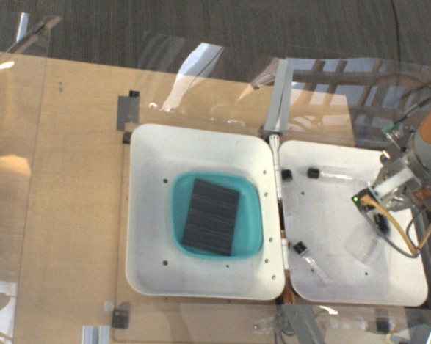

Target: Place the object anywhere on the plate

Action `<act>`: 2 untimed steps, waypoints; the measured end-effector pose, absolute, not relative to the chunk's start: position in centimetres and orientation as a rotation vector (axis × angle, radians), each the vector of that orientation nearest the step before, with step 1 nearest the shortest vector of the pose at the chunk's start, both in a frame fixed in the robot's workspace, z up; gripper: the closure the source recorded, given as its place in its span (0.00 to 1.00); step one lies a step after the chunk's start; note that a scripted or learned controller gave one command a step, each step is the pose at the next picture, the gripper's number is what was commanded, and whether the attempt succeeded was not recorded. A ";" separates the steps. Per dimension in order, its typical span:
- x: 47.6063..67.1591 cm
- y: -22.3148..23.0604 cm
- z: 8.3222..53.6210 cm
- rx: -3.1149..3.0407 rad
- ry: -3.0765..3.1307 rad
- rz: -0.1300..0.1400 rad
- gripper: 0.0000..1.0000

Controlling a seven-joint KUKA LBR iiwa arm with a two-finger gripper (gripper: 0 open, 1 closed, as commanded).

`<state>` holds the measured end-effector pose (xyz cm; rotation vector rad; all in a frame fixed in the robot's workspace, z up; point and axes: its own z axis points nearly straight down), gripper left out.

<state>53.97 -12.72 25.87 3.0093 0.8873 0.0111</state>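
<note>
A dark grey ribbed rectangular object [212, 217] lies flat on the teal plate [250, 240], which sits in the middle of the left bin [147, 199]. The object lies within the plate's rim, slightly tilted. My gripper [365, 240] hangs over the right bin [330, 212], near its right side and well away from the plate. Nothing shows between its fingers.
Small black pieces lie in the right bin at its upper left [312, 172] and at its lower left [297, 247]. A metal divider bar [278, 98] runs back from between the bins. The wooden bench [52, 193] stretches to the left.
</note>
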 end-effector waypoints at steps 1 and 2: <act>54.0 -12.7 25.8 3.010 0.888 0.010 0.00; 49.8 -13.2 10.5 3.038 0.805 0.000 0.00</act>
